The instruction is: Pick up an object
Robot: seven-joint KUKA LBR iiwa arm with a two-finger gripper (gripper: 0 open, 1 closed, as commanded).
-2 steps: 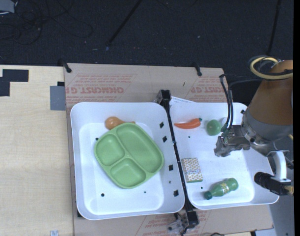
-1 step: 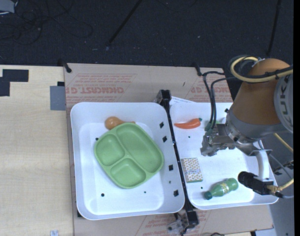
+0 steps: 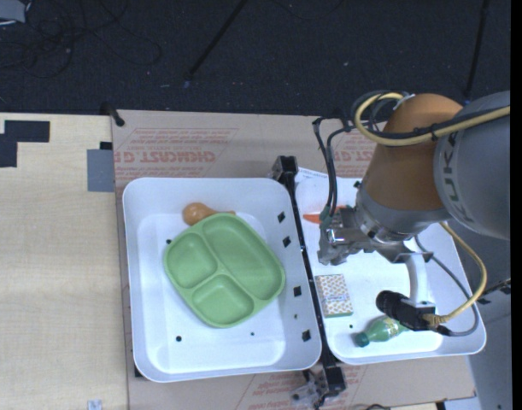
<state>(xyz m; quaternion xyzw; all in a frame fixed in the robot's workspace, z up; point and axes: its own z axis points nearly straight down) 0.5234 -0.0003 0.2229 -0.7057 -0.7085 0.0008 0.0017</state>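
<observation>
Faded red print seen upside down on the cardboard sheet (image 3: pixel 188 148) beyond the left bin (image 3: pixel 132 272), letters too blurred to be read, further illegible red print at the sheet's near edge

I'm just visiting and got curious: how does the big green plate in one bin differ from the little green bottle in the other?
The divided plate is far larger than the bottle. The plate lies flat in the left bin, split into three compartments; the bottle lies on its side in the right bin, near the front edge. The plate is pale, matte green; the bottle looks shinier, with a darker cap end. Both are green.
</observation>
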